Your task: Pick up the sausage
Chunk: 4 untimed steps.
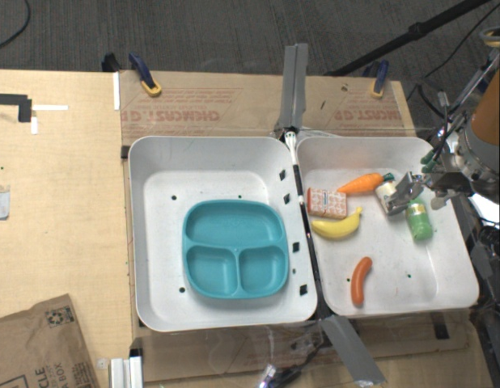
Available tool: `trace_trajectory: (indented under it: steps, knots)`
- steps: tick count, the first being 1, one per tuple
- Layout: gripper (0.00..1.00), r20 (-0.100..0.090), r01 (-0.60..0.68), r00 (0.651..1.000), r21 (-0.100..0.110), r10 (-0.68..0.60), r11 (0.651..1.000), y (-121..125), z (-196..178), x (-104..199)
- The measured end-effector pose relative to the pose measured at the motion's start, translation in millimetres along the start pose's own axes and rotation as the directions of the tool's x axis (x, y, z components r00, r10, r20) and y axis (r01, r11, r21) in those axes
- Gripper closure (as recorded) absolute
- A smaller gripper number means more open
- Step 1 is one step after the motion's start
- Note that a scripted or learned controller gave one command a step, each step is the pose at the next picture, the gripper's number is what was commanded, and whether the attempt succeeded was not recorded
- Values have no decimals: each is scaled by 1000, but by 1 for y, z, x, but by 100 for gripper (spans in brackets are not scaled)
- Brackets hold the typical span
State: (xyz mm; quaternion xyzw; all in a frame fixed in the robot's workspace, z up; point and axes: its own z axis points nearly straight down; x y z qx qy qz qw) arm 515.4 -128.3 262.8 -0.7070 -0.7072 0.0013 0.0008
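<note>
While arm: cut off at right edge; gripper (405, 192) fingers spread, holding nothing, beside green bottle (419, 221)
Sausage (360, 280): right bin (452, 285), front, below banana (337, 225)
Cardboard (201, 113) print: reversed, unreadable

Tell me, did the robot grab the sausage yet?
Not yet. The sausage lies alone on the floor of the right bin, near its front. The gripper is farther back, by the green bottle and carrot, with nothing seen between its fingers. It must move to the sausage, grip it and lift.

gripper (402, 194) low, arm from right
</note>
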Motion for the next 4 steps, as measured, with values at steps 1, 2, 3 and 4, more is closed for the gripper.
trace_trajectory:
  steps: [1, 2, 3, 4]
  knots:
    - [0, -1, 216, 976, 0, -216, 976, -38, 86, 35]
    - [0, 0, 267, 964, -2, -267, 964, -36, 172, 30]
    - [100, -1, 263, 965, -1, -263, 965, -36, 163, 29]
    - [100, 1, 373, 928, -3, -373, 928, -37, 72, 80]
